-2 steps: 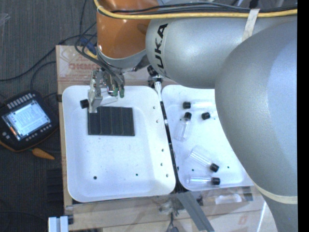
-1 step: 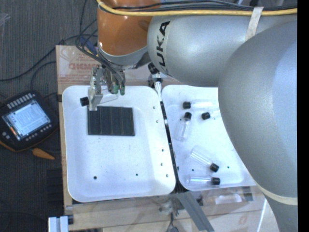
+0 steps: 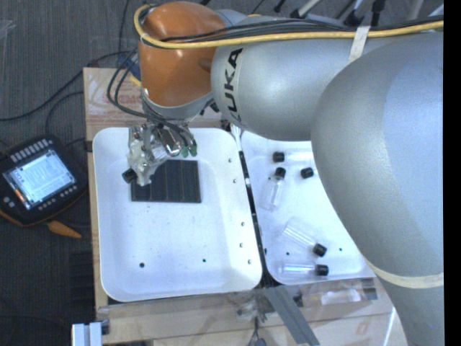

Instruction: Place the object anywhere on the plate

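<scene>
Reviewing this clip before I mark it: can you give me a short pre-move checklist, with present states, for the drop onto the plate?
1. Gripper over the left bin: ok.
2. Gripper above the dark plate: ok, it sits over the plate's upper left corner.
3. Object held in the gripper: cannot tell; something clear with a black cap seems to sit there, but it is blurred.
4. Plate flat in the bin: ok.
5. Plate surface free for a drop: ok where visible.
6. Spare clear vials lying in the right bin, away from the plate: ok.
</scene>
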Robot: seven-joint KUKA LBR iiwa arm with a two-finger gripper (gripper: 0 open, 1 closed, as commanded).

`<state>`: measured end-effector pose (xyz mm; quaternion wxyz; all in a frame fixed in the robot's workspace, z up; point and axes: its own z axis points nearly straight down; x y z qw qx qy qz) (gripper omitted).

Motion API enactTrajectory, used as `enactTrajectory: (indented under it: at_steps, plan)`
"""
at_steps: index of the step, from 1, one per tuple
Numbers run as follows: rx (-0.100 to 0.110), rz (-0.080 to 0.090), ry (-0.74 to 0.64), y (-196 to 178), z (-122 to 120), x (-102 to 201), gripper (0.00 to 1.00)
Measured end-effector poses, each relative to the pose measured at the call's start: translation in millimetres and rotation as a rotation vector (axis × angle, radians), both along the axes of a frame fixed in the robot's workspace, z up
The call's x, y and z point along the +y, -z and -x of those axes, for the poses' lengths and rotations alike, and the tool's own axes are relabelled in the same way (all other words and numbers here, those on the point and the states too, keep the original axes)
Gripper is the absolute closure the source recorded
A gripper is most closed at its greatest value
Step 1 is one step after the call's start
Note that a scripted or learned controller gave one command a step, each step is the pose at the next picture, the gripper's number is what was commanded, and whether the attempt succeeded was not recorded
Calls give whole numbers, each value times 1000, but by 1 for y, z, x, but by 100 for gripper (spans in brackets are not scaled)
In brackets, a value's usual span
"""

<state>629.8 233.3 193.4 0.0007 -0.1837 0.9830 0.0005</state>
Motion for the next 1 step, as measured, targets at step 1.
enactTrajectory:
  at_steps: [1]
  plan:
    - [-3, -5, 2, -10, 0, 1, 100]
